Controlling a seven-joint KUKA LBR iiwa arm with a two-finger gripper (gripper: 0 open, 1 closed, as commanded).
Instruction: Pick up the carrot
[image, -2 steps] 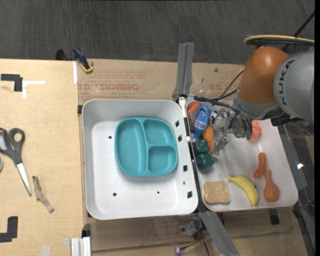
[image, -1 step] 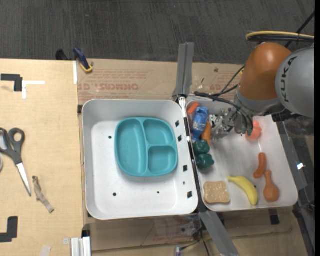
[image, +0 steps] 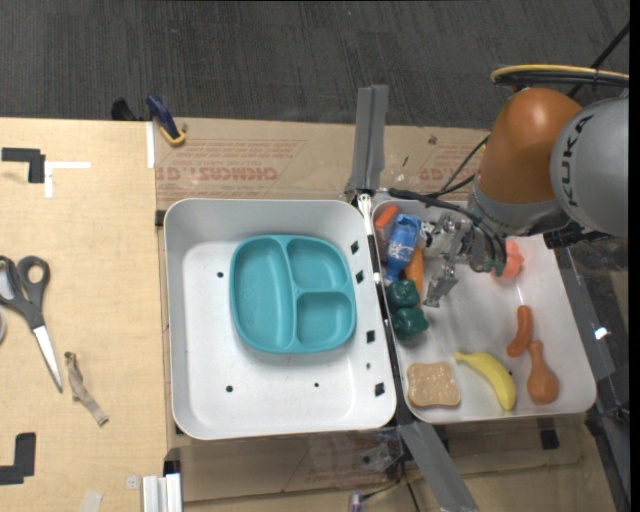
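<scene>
Toast (image: 433, 385) lies nearest. Beyond it the carrot (image: 415, 268), probably light, stiff and smooth, is best taken across its middle. Hand (image: 438, 288) hovers just beside it; whether spread or pressed together I cannot tell.

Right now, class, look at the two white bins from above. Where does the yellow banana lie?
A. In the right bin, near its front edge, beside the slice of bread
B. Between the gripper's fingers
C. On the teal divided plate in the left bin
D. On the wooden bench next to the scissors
A: the banana lies in the right bin near the front edge, just right of the slice of bread.
</scene>
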